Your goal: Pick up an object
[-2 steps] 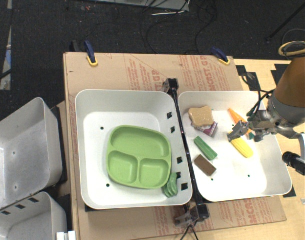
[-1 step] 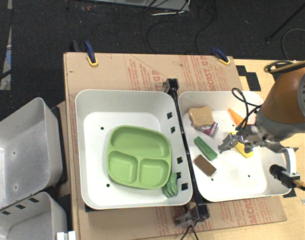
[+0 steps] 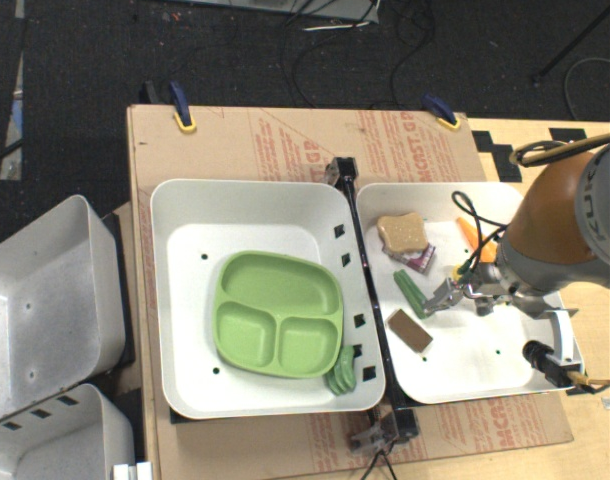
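i'm holding the gripper (image 3: 447, 298) low in the middle of the right bin (image 3: 485, 373), its fingers looking spread and gripping nothing, since the green stick (image 3: 409, 292) and brown block (image 3: 409, 330) are lying just beside its tip, toward the bin's left wall. i'm judging those the likeliest picks, with the sponge (image 3: 401, 232) sitting near the far edge. the green plate (image 3: 278, 314) is filling the left bin (image 3: 185, 218).
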{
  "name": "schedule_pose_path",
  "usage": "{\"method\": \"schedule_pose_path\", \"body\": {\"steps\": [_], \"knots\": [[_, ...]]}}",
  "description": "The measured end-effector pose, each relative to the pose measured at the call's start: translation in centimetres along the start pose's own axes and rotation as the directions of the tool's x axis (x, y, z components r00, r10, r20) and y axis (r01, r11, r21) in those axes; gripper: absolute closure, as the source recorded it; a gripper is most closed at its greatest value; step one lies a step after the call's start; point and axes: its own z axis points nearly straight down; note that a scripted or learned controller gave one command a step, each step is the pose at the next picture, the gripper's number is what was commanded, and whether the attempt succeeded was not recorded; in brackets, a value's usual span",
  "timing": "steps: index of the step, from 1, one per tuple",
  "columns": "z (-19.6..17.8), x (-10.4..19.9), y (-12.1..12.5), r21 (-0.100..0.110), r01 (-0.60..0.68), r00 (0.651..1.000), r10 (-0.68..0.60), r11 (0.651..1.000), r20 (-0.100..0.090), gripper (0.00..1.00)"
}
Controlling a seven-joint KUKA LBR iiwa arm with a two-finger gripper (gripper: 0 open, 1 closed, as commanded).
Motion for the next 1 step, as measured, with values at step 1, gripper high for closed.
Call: {"method": "schedule_pose_path", "body": {"steps": [1], "knots": [[-1.31, 0.0, 0.24, -0.008, 0.0, 1.0, 0.0, 1.0, 0.002, 1.0]]}}
